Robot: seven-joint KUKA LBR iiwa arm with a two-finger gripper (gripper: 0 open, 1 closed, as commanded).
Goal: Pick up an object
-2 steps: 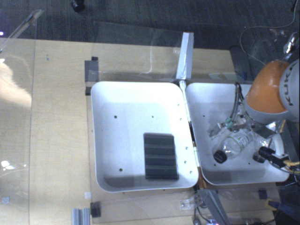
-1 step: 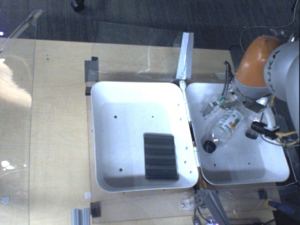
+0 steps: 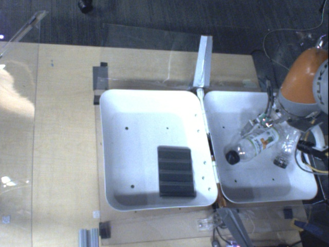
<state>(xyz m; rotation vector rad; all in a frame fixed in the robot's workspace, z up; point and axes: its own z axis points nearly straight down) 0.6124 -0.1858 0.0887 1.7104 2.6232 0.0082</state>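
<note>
Dark carpet lies behind a pale wooden counter (image 3: 61,153) that carries two shallow white bins side by side. Left bin (image 3: 118,112) holds one black ribbed block (image 3: 176,172); right bin (image 3: 231,189) holds one clear plastic bottle (image 3: 252,144) lying on its side, dark cap toward the divider, and one small clear piece with a dark end (image 3: 285,151) just beside it. One arm (image 3: 303,81) hangs over the right bin with its gripper (image 3: 268,118) near the bottle's base; whether the jaws are apart or together I cannot tell, and nothing shows as held. A good pick probably means straddling the bottle across its width at mid-body, since a round, slick body may roll out.
</note>
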